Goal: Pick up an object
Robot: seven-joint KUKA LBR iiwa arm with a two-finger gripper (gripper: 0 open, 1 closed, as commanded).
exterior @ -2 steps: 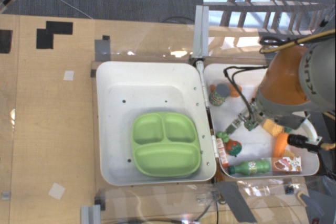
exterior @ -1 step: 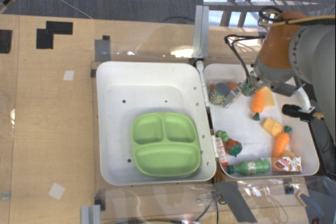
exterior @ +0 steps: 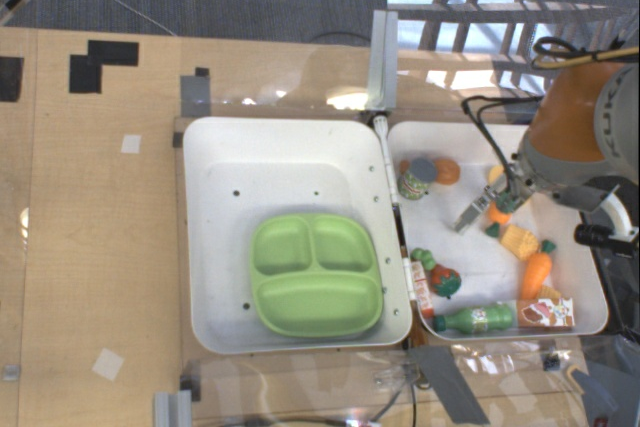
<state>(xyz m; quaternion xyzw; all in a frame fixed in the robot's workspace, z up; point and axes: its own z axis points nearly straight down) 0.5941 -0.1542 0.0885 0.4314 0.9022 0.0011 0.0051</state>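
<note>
My gripper (exterior: 487, 206) hangs low inside the right bin (exterior: 590, 320), near its middle, with its fingers (exterior: 469, 215) apart and nothing clearly held between them. A small orange piece (exterior: 497, 215) lies right beside the fingertips and a yellow wedge (exterior: 518, 239) sits just below it. A carrot (exterior: 537, 270) lies further right. To the left are a small tin can (exterior: 413, 183) and an orange ball (exterior: 447, 171). A red and green toy vegetable (exterior: 443, 280), a green bottle (exterior: 478, 319) and a red carton (exterior: 546, 312) lie along the front.
The left bin (exterior: 215, 165) holds a green divided plate (exterior: 315, 273). A red packet (exterior: 421, 291) lies against the wall between the bins. The arm's orange band (exterior: 565, 115) and cables hang over the right bin's far right corner.
</note>
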